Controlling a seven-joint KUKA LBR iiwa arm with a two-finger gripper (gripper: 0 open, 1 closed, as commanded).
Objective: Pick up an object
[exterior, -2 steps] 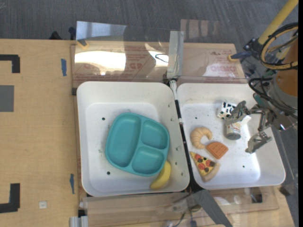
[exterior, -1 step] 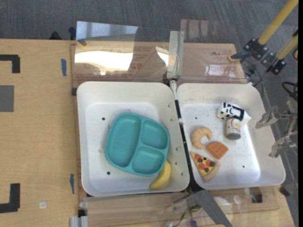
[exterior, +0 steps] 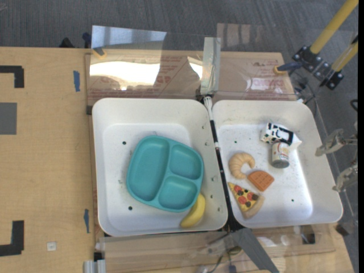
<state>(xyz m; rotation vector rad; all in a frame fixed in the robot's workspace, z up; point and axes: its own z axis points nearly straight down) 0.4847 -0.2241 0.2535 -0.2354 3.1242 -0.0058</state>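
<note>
The right bin holds a croissant, an orange waffle piece, a pizza slice, a small grey can lying on its side, and a black-and-white carton behind the can. In the left bin a teal divided plate lies flat, with a yellow banana against its front right corner.
Clear plastic panels stand behind both bins. A cardboard sheet covers the bench to the left. Yellow poles with black clamps rise at the upper right, and metal brackets sit just outside the right bin's edge.
</note>
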